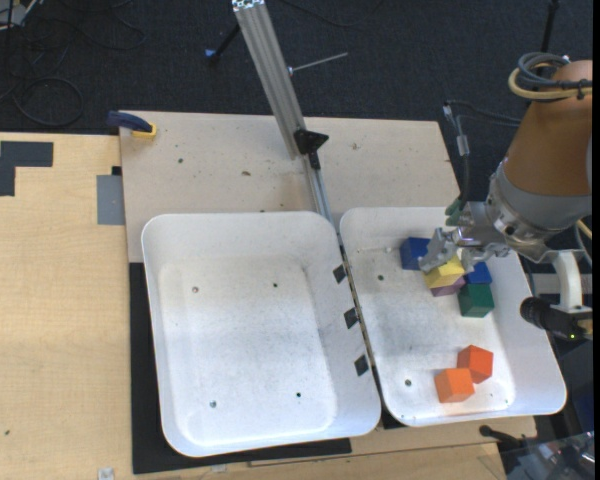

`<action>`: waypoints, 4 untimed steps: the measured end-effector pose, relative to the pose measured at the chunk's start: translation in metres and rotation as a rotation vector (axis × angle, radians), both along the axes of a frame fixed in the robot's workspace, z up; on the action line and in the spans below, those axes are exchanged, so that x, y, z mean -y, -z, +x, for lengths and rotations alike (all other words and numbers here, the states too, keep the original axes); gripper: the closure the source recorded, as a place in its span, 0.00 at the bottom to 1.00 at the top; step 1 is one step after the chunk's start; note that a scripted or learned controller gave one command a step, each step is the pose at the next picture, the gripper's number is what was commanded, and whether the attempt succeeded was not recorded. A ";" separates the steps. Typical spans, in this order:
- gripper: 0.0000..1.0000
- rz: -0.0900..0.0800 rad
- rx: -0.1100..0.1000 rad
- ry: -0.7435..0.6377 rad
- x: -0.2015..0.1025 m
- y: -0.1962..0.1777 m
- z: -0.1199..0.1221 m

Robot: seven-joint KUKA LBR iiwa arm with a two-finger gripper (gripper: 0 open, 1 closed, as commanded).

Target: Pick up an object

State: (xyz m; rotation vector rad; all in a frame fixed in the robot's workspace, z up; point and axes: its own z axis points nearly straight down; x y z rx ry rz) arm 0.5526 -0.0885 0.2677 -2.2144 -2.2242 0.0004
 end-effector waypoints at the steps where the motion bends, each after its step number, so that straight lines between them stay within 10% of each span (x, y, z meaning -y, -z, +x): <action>1: 1.00 -0.001 -0.002 0.000 -0.052 0.018 0.021; 4: 1.00 -0.002 0.000 0.002 -0.186 0.040 0.087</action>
